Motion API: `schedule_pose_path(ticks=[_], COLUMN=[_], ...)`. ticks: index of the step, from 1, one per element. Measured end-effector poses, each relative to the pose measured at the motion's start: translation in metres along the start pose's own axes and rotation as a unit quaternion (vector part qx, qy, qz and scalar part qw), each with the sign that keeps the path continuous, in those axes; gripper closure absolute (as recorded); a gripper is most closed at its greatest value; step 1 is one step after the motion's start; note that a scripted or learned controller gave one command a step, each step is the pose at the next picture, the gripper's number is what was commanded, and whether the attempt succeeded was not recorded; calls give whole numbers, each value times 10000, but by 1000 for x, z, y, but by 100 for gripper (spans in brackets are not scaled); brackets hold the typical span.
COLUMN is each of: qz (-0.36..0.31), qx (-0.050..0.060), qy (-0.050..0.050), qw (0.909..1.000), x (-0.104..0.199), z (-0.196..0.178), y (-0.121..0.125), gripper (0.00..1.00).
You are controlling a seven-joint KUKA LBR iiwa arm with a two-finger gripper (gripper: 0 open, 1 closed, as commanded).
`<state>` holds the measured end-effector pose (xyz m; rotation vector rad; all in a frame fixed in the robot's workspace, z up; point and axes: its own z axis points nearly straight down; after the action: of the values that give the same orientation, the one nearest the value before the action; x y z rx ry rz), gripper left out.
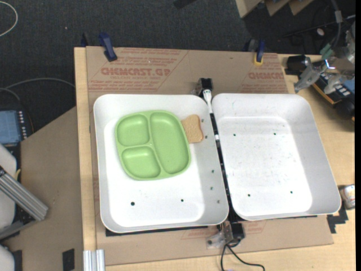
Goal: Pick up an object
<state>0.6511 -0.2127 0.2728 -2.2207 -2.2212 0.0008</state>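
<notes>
Inside left bin: green divided plate lying flat, tan sponge-like piece touching its right rim, both waiting for pickup; tool state: cannot tell.

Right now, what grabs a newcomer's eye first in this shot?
The light green three-compartment plastic plate lying flat in the left shallow white bin, toward its far half. A small tan sponge-like block sits against the plate's right edge, near the seam with the right shallow white bin.

High slanted view over both bins
</notes>
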Motion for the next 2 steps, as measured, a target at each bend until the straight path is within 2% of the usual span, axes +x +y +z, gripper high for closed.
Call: schedule_pose_path(ticks=[1,2], qz=[-15,17], qx=[-109,-75], qy=[-29,-31], qw=[9999,10000], x=[30,11], z=[-179,-271], y=[-52,-105], gripper=[0,0])
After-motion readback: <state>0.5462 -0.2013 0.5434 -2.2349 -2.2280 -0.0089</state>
